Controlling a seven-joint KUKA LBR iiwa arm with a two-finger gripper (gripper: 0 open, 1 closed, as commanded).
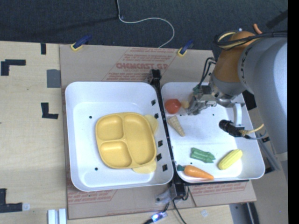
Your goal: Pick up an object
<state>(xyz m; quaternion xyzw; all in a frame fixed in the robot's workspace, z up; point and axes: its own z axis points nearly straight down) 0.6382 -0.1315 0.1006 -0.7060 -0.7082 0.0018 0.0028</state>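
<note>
Over the right bin's [256,171] far-left corner we see the gripper [195,105] lowered beside the tomato [172,106]; finger state unclear. Both bins sit on cardboard [135,64], dark carpet [56,8] behind.

Five toy foods lie in the right bin [252,171].

A red tomato [172,106] sits at the far left corner, with a pale cone-shaped piece [176,125] just beside it toward the near side, lying slantwise. A green pod-like vegetable [202,155] lies flat near the middle. A yellow corn cob [230,159] rests tilted to its right, and an orange carrot [197,172] lies along the near wall, green end to the left.
</note>
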